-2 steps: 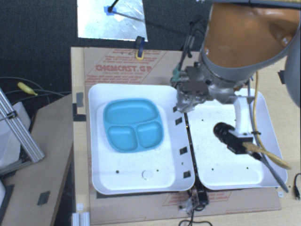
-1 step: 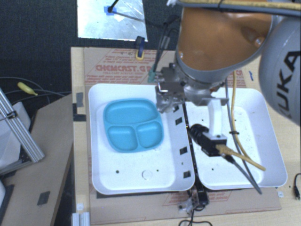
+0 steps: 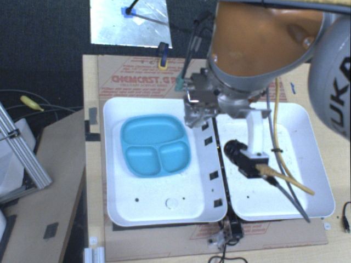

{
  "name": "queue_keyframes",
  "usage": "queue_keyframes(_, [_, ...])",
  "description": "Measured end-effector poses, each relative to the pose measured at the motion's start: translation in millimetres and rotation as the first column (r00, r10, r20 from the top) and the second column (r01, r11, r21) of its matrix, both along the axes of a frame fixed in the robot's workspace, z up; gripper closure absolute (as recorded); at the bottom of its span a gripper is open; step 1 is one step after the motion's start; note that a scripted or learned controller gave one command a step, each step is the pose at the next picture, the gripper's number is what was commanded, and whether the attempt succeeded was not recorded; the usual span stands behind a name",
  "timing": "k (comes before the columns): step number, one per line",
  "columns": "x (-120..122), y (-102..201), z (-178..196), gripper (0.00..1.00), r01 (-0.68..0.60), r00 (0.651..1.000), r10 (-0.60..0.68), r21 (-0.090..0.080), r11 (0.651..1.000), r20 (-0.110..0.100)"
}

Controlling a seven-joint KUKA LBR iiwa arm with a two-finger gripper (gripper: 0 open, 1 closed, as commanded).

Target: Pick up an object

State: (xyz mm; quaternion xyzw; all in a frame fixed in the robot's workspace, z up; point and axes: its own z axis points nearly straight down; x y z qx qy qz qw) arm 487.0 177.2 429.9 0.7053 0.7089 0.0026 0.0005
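Note:
A light blue divided plate (image 3: 155,145) with three compartments lies in the left white bin (image 3: 126,201), in its upper middle. My gripper (image 3: 194,114) hangs over the upper right corner of that plate, close to the ridge where the two bins meet. The grey arm with its orange band comes in from the top right and hides the back part of the right bin (image 3: 307,163). Nothing shows between the fingers from this angle.
Both bins rest on a printed cardboard sheet (image 3: 137,78). A shiny metal sheet (image 3: 129,15) lies behind it on the dark floor. An aluminium frame (image 3: 19,152) stands at the left edge. A yellow-handled tool (image 3: 163,56) sits at the cardboard's back edge.

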Motion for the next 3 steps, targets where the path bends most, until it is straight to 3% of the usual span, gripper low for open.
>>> queue_keyframes(1, [0, -62, 19, 1.00, 0.010, 1.000, -0.010, -0.003, 1.000, 0.001])
queue_keyframes(2, [9, -8, 26, 1.00, -0.003, 1.000, 0.003, -0.001, 1.000, -0.001])
queue_keyframes(3, [9, -11, 37, 1.00, -0.001, 1.000, 0.001, 0.000, 1.000, 0.002])
